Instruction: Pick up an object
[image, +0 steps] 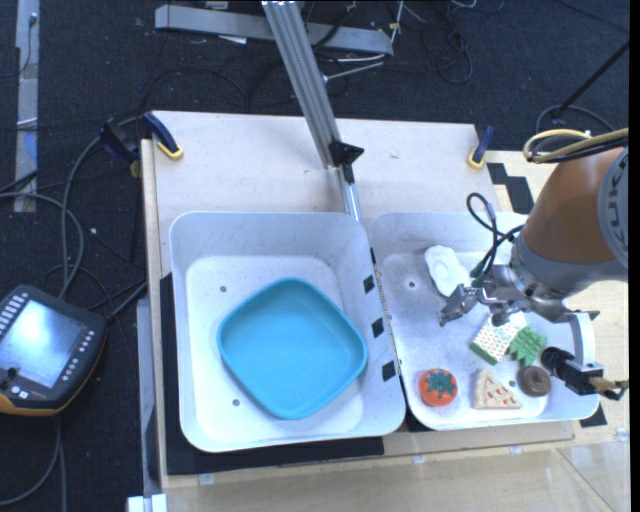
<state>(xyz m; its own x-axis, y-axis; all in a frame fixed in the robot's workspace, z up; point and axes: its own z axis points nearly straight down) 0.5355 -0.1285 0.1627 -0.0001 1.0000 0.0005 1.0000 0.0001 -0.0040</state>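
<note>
My gripper (455, 305) hangs low over the middle of the right bin (408, 288), just below a crumpled white object (441, 266) near the bin's back. Nothing is visible in its grasp. To its right and nearer the front lie a white-and-green checkered block (490, 343) and a green knobbly piece (527, 346). Along the front of the bin sit a red round toy with a green top (438, 386), a pale pizza-like wedge (494, 390) and a small brown ring (535, 380).
The left bin (196, 232) holds a large blue square dish (290, 346). A slanted metal pole (312, 85) comes down to the wall between the bins. My arm covers the right bin's far right side.
</note>
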